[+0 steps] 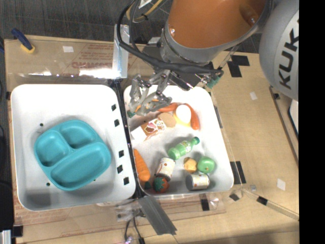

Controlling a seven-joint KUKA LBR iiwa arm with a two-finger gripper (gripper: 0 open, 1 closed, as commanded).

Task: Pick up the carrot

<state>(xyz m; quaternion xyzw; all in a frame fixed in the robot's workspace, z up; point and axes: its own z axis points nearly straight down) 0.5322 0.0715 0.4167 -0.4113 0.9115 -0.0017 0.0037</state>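
Arm: reaches in from the upper right, its orange band above the right bin (219, 136), wrist pointing down over that bin's far left corner.
Claw (143, 99): metal fingers hang low by the bin's far wall; whether released or clenched, I cannot tell.
Carrot (141, 165): lies along the right bin's left wall, near the front, well apart from the claw.
Left bin (30, 100): carries a teal divided plate (72, 153).
Worktop (259, 136): bears both bins.

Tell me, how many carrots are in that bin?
2, I think. One carrot lies along the right bin's left wall; another orange one sits near the top, by the hand. Others may be hidden.
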